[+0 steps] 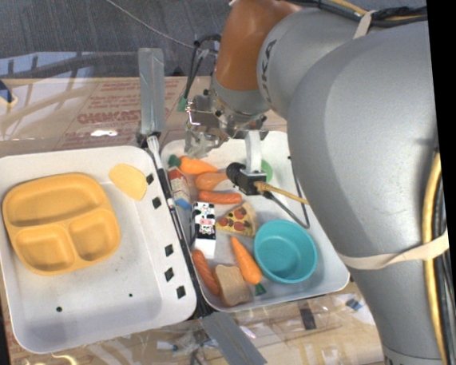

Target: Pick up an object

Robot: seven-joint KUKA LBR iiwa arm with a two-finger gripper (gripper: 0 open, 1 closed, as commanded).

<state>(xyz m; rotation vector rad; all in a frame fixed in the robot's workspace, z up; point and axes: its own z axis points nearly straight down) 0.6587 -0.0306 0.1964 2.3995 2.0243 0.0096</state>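
The hand [201, 137] hangs low over the far left corner of the right bin [291, 293], at the end of the grey arm [351, 126] that reaches in from the right. From this slant I cannot tell whether the hand is apart or together, and nothing can be seen clamped in it. Just beneath and a little nearer the camera lies an orange carrot [197, 166], the closest thing to take, with a reddish sausage [220, 196] beside it. Further out in the same bin are a black-and-white carton [205, 220], a pizza slice [238, 219], a second carrot [246, 261], a slice of bread [231, 285] and a teal bowl [284, 251], all crowded together. The left bin [103, 298] holds a yellow divided tray [59, 218] and a small yellow piece [129, 181]. Both bins sit on the bench [61, 113]. The step in hand looks like the approach, with the pick not yet made. The next move probably calls for a straight descent onto the orange carrot, closing across its narrow width without snagging the sausage or the bin wall.
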